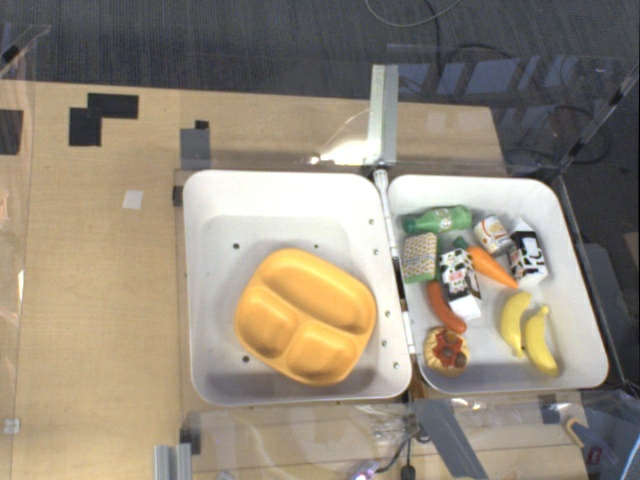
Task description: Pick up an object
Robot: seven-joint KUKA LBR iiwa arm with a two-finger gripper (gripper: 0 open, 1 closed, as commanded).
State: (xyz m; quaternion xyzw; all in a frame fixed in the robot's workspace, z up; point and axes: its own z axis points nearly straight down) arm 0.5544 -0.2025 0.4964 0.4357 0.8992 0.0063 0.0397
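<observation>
A: Nearest camera, left bin (200,268): yellow divided tray (305,315), lying alone.
B: Targets?
A: Right bin (570,268). Two bananas (530,333) front right, carrot (492,264), green bottle (437,219), cow-print carton (458,280), small pizza (446,349) at front edge.
B: Your tool?
A: Can't tell its state.

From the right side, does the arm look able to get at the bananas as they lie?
Probably yes. The bananas lie apart from the other toys, near the right bin's right wall, with nothing on top. That low wall might crowd a pincer.
</observation>
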